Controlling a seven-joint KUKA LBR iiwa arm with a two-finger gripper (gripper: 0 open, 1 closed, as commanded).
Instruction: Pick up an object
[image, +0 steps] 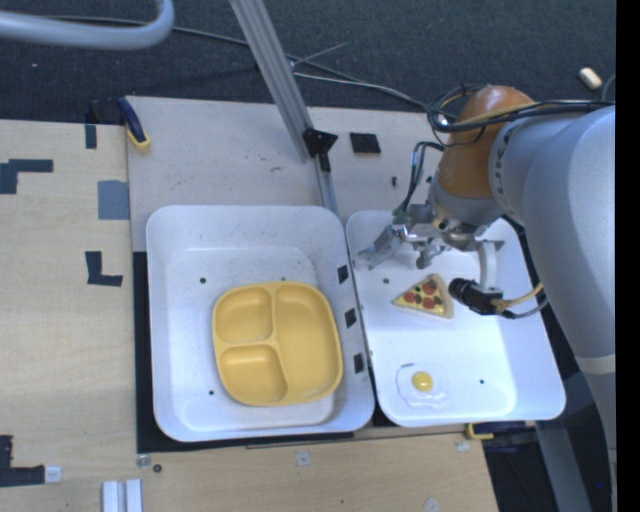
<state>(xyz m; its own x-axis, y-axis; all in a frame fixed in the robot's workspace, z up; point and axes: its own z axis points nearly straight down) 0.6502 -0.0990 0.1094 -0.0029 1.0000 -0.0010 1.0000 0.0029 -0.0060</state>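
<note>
A grey robot arm (560, 200) with an orange band (480, 140) above its wrist reaches in from the right and bends down over the far end of the right-hand bin (500, 390), 1 of 2 shallow white bins set side by side on a pale wooden bench (60, 330). The gripper (428, 258) hangs at the end of the wrist, just above and beside the top edge of a toy pizza slice (424, 297); from this slanted overhead angle it cannot be told whether the tool is spread or clenched, and nothing can be seen gripped in it. The pizza slice lies flat on the floor of the right bin, near its middle, point toward the left. A toy fried egg (421, 385) rests nearer the front edge of the same bin, well apart from the slice. In the left bin (180, 250) sits a yellow divided plate (277, 342) with 3 compartments, toward the bin's front right corner. Black cables (500, 300) loop from the wrist across the right side of the bin.
</note>
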